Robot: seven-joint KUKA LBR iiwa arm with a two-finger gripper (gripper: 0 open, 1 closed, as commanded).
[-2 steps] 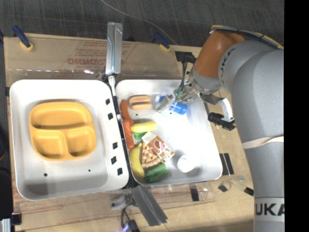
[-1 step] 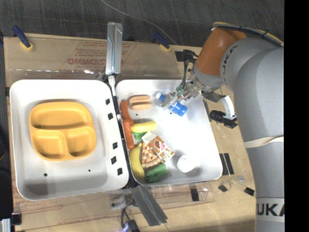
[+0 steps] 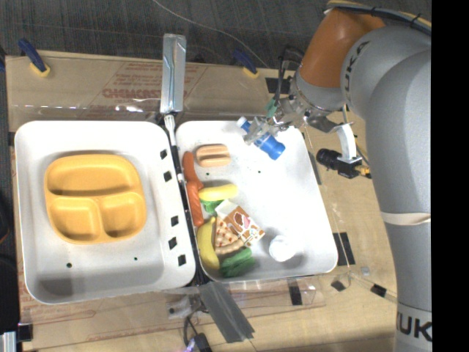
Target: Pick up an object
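Observation:
My gripper (image 3: 262,132) hangs over the far edge of the right bin (image 3: 308,196), below the arm's orange band. A blue cylinder (image 3: 272,149) lies right at its tip, and I cannot tell whether it is held or merely resting beside the gripper. Along the bin's left side lie a hot-dog bun (image 3: 212,155), a red sausage (image 3: 189,166), an orange stick (image 3: 195,202), a yellow piece (image 3: 218,192), a pizza-print card (image 3: 239,228), a banana (image 3: 207,245) and a green piece (image 3: 234,263). A white round object (image 3: 281,249) sits near the front right.
The left bin (image 3: 29,262) holds a yellow divided tray (image 3: 94,195). A metal bar (image 3: 173,72) stands behind the wall between the bins. The arm's grey body (image 3: 396,138) fills the right side. Bare bin floor shows around the right bin's middle right.

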